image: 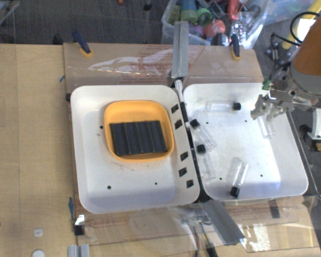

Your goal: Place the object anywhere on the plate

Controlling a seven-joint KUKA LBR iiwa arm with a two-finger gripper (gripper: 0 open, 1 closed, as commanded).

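An orange plate (113, 114) lies in the left bin (88, 159), and a black ribbed slab (138, 137) rests flat on it. In the right bin (283, 165) lie several clear vials with black caps: one (220, 106) near the back, one (238, 173) near the front, and one (205, 142) beside the divider. My gripper (267, 110) hangs over the right bin's far right part, well apart from the plate. A clear vial (266, 126) shows just below it; I cannot tell whether it is held or lying on the bin floor.
A divider with black clips (183, 143) separates the two bins. A clear tub of coloured toys (219, 7) stands behind the bins. Cables and the arm's body (310, 58) crowd the right side. Bare wooden bench (27, 143) lies to the left.
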